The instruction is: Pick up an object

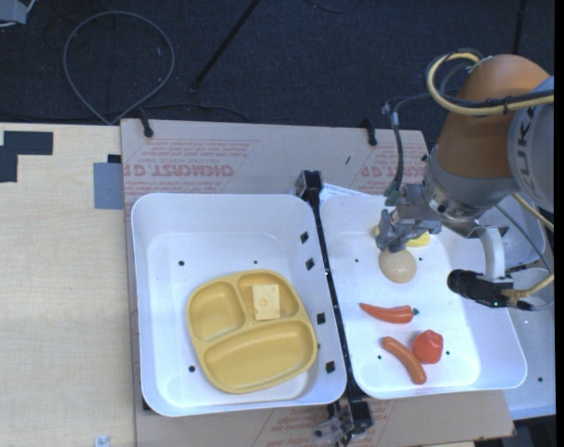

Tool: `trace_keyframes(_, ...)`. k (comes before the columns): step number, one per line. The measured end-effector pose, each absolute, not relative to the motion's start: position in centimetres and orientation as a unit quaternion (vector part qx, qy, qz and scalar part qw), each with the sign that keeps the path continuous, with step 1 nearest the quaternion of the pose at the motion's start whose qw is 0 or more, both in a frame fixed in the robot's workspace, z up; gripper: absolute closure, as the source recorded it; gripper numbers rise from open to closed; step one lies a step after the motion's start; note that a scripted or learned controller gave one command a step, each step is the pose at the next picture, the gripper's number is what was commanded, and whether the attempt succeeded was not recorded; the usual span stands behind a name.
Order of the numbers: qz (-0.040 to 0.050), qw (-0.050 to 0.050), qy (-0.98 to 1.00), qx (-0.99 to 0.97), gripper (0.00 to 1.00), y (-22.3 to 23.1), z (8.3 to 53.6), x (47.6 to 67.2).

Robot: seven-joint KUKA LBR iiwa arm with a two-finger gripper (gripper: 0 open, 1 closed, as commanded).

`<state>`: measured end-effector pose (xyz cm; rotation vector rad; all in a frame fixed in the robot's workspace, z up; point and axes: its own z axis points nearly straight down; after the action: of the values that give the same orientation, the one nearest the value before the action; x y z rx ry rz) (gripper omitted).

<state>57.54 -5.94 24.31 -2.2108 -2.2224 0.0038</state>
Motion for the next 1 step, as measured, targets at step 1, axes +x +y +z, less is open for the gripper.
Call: trace_keyframes(1,0.0018,0.004,-0.709,-0.706,1.00,-0.37,23.28,56.44)
